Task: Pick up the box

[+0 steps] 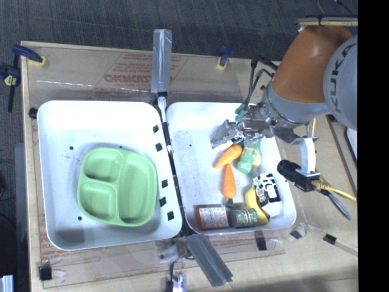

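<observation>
- Gripper (226,132) hovers low over right bin (188,123), above carrots (228,166); whether it is apart or closed, cannot tell.
- Box (267,193), probably the black-and-white carton, lies near the bin's right wall.
- Step: approach. Next: shift toward the box, descend.

Pale wooden desk (91,72), two white bins sitting on it, left bin (55,126) at nine o'clock, right bin (194,126) at three, touching.

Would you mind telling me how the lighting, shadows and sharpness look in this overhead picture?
Camera view: even, bright light washes out the right bin, hiding surface detail; soft shadows lie beneath the green tray in the left bin; the end effector above the carrots looks slightly soft; the bottle label is too blurred to read.
</observation>
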Available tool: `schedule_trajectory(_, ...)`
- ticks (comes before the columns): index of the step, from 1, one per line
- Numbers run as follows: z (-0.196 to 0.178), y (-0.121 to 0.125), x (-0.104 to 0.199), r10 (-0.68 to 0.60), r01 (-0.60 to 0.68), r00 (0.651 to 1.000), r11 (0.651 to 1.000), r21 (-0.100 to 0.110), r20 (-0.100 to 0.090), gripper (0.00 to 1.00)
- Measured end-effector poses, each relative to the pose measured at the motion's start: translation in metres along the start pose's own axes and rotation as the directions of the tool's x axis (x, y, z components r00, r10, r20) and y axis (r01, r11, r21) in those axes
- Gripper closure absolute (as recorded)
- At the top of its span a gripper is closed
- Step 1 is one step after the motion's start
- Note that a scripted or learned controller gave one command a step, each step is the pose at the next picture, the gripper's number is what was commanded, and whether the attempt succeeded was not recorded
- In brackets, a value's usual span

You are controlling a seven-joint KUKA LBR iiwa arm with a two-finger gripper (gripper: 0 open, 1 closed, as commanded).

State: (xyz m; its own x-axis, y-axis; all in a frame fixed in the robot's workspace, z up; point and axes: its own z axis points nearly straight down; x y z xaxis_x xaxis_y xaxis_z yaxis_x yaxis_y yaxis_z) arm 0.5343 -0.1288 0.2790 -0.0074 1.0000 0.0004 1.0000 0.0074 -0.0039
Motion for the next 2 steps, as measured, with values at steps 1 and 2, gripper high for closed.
schedule_trajectory(1, 0.088, -0.016, 0.094, -0.196, 0.196, 0.981, 0.981, 0.0, 0.001, 0.0)
schedule_trajectory(2, 0.154, -0.043, 0.057, -0.166, 0.166, 0.986, 0.986, -0.019, -0.013, 0.0)
